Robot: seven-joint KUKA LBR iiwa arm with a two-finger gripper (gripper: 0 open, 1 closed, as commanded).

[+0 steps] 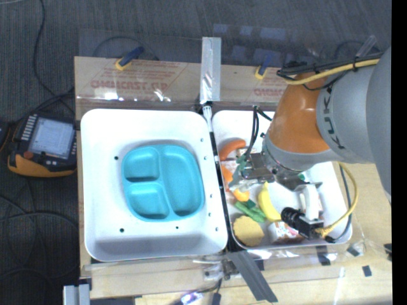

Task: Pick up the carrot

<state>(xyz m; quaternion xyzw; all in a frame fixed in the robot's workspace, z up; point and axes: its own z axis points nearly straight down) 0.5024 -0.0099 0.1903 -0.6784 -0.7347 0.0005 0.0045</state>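
An orange piece that looks like the carrot [229, 149] lies in the right bin [340, 234] near its far left corner, against the dividing wall. My gripper [247, 170] is down in that bin just right of and below the carrot, close to it. The grey wrist and orange band cover the bin's far right part. Whether anything sits in the gripper is hidden by the wrist.
Near the front of the right bin lie a yellow banana [268, 203], a green vegetable [251, 211], a tan round food [248, 230] and a small orange bit [241, 196]. The left bin [102, 234] holds a blue divided plate [163, 181].
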